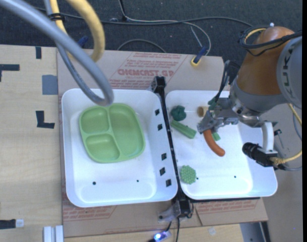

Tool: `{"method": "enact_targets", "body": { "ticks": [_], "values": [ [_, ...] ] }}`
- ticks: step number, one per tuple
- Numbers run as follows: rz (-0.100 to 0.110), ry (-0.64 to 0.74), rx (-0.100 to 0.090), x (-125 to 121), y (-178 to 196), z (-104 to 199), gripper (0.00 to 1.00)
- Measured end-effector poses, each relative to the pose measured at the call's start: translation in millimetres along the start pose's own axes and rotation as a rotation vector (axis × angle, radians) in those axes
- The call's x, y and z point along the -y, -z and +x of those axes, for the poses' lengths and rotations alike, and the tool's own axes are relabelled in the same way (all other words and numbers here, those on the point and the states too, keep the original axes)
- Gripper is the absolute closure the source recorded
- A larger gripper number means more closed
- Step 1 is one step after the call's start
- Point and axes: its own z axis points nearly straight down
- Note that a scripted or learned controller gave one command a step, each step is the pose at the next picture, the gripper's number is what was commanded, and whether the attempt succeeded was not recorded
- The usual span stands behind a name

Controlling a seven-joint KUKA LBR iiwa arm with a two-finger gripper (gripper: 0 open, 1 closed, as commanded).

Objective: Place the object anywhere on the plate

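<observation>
Scene: two white bins side by side on a bench, seen from above; the arm (266, 69) reaches in from the right.
Plate: a green plate (112, 132) with three sections lies in the left bin (75, 185), nothing on it.
Object: an orange sausage (214, 142) lies tilted in the right bin (244, 185), its upper end right under the gripper.
Gripper: the gripper (212, 122) is low over the sausage's top end; I cannot tell whether it is apart, together, or clamped on anything.
Other items: a dark green piece (178, 113), a long green piece (183, 129), a round green ball (187, 174) and a small tan bit (201, 110) share the right bin.
Risk, grip: contact looks to be at the very end of the sausage, so it could pivot or slip out on lifting.
Risk, carry: the divider (165, 135) between the bins stands in the path; a low carry could knock the sausage loose.
Risk, neighbours: the long green piece lies near and could be nudged.
Writing: red print on the cardboard (143, 69) behind the bins is blurred; it seems to read "CHEMCAST GP". Lettering on the arm's edge is cut off.
</observation>
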Motion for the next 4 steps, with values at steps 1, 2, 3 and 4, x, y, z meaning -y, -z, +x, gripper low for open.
{"method": "enact_targets", "body": {
  "ticks": [1, 2, 3, 4],
  "values": [
    [0.002, 0.0, 0.0, 4, -18, 53, 1.0],
    [0.002, 0.001, 0.001, 6, -31, 105, 1.0],
    [0.001, 0.001, 0.001, 8, -35, 151, 1.0],
    [0.0, 0.0, 0.001, 4, -30, 187, 1.0]
  ]
}}
